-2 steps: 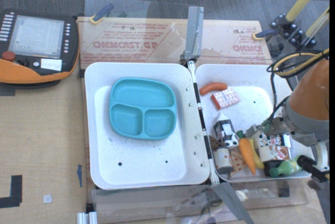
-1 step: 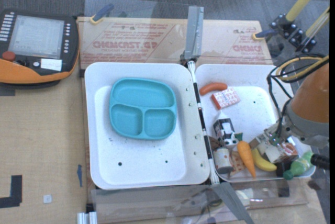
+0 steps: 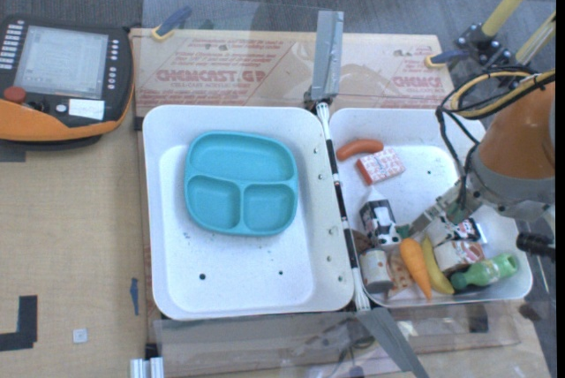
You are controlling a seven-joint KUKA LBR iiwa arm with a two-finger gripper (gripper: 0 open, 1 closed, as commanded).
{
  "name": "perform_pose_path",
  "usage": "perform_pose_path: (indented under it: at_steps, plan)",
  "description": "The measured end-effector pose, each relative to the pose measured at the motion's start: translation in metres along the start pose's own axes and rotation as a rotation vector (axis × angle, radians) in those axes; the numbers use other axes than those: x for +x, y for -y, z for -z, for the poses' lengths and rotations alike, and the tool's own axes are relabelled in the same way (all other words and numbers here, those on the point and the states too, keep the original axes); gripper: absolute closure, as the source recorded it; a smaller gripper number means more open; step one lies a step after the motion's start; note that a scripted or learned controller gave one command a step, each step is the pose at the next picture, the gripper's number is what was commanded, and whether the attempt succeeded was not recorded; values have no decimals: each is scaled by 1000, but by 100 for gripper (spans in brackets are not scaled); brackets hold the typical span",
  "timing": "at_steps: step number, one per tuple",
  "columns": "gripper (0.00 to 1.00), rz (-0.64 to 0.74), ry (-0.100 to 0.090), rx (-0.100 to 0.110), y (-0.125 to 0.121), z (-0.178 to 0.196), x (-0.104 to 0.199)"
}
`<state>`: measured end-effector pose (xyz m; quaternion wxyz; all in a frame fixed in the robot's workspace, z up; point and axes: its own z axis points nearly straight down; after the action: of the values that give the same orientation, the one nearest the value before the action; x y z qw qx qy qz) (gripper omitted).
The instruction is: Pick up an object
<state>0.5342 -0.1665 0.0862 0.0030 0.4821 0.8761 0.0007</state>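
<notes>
Several objects: a carrot (image 3: 415,268), a banana (image 3: 434,265), a green bottle (image 3: 487,271), a hot dog (image 3: 359,147) and a red box (image 3: 380,165) lie in the right bin (image 3: 415,133), mostly crowded at its near edge.
Gripper (image 3: 452,210): low over that clutter, probably choosing a target; its opening and any hold cannot be told.
Left bin (image 3: 168,191): holds a blue divided plate (image 3: 240,184).

Blue divided plate (image 3: 240,183) in left bin (image 3: 168,217), toys crowding right bin (image 3: 415,133)

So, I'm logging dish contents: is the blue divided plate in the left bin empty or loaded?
Empty: the blue divided plate shows bare blue in all three compartments, lying flat in the left bin.
</notes>
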Motion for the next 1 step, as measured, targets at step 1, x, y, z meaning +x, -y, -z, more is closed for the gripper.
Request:
perform_pose_path:
  at_steps: [1]
  plan:
    - [0,126,2,-20,46,2,8]
